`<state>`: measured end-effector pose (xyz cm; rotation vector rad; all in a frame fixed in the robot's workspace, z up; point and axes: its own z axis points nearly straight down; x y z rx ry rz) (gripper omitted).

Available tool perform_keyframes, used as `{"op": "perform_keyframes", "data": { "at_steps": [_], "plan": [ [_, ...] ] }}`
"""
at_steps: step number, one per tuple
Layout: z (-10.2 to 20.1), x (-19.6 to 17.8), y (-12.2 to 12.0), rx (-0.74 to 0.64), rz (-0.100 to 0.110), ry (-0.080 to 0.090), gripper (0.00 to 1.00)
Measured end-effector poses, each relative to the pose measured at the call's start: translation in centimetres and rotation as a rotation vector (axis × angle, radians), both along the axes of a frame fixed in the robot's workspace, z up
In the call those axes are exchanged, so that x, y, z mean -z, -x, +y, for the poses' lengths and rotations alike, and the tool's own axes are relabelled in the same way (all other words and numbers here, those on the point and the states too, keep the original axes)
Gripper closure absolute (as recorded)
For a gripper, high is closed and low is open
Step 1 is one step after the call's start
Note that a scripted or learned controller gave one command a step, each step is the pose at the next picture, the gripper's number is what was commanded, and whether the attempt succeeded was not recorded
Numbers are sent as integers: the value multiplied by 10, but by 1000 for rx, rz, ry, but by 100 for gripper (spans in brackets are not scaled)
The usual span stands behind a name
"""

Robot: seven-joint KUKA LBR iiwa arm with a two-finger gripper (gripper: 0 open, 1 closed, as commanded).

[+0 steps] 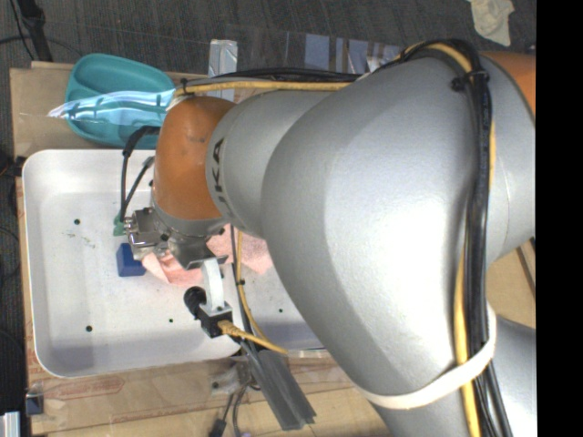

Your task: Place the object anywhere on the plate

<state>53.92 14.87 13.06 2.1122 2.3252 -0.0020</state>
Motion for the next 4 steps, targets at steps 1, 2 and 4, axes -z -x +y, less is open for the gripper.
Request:
{"op": "perform_keyframes", "data": {
  "at_steps": [1,2,4],
  "plan": [
    [-60,-62,-15,-86,0,-1,100],
    [19,13,-30,-166,-21,1,100],
    [9,-36,22,-311,4,0,100]
  ]
}}
